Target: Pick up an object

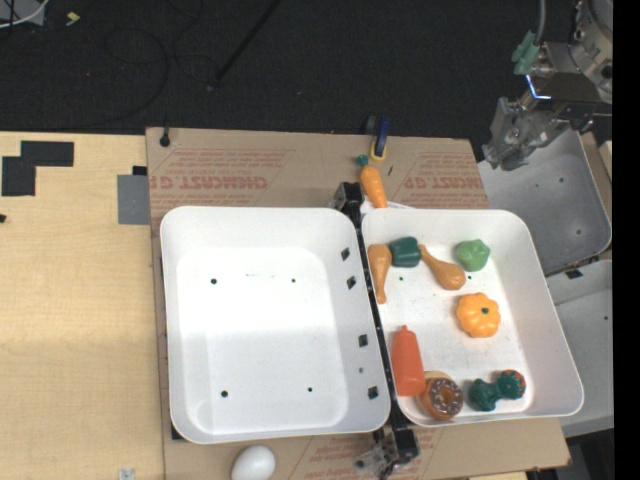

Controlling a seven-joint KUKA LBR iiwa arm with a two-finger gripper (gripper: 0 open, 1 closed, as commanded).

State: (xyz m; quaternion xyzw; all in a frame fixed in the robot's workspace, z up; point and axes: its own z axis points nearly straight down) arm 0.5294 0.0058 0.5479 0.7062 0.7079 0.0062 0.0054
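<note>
While the pick is yet to begin, a white egg (253, 462) is seen nearest the camera, lying on the cardboard just outside the left bin (190, 268), beyond easy reach of any grasp inside the bins. Every other candidate is gathered in the right bin (545, 298): a doughnut (443, 396) is pressed against the base of a red bottle (406, 361), with a dark green piece (484, 395) and a small red-and-green item (511, 383) just beside it, too small to be identified. Farther back, an orange pumpkin (478, 314) is set well apart, which is judged to make it the easiest target. Behind it two drumstick shapes (443, 268), a dark green block (404, 252) and a light green vegetable (472, 255) are clustered. A carrot (373, 186) is propped on the far rim where the bins meet. At top right, well clear of the bins, the gripper (518, 140) is parked; whether it is wide or narrow cannot be told, since it is blurred against the grey plate and partly cut off.
</note>
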